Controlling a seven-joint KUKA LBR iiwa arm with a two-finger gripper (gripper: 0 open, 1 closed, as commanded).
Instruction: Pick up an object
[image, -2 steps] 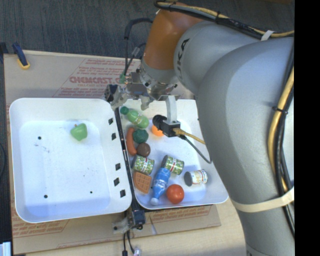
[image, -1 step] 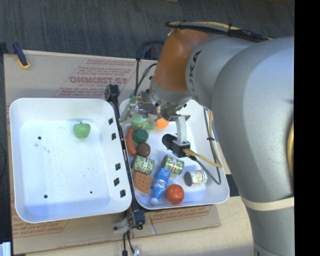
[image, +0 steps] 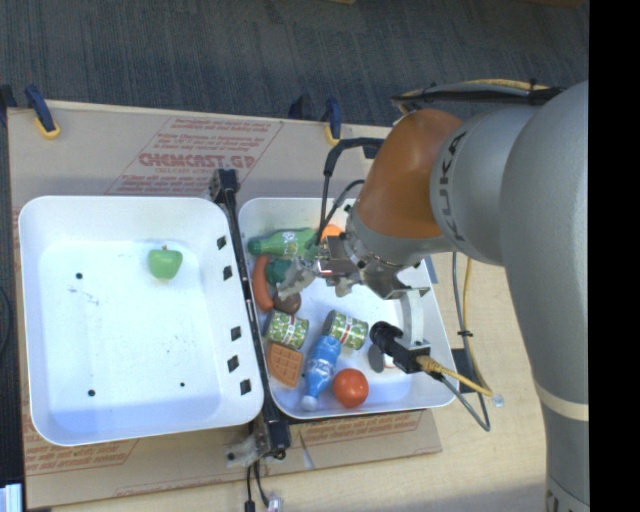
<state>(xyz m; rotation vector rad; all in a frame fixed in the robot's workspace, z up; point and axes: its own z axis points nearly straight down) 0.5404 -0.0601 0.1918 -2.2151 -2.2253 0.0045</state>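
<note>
Hovering tool (image: 296, 278) just above hot dog (image: 262, 283)

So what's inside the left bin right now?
Inside the left bin sits one green apple, near its far wall, on bare white floor with a few dark specks. Nothing covers this bin; the arm hangs over the right bin.

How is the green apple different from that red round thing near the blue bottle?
The green apple lies in the left bin with nothing around it; the red ball-like fruit sits in the right bin, crowded among other items and close beside the blue bottle. The apple is green with a small stem on top; the red one shows no stem. Both are small, round and look like toy fruit.
</note>
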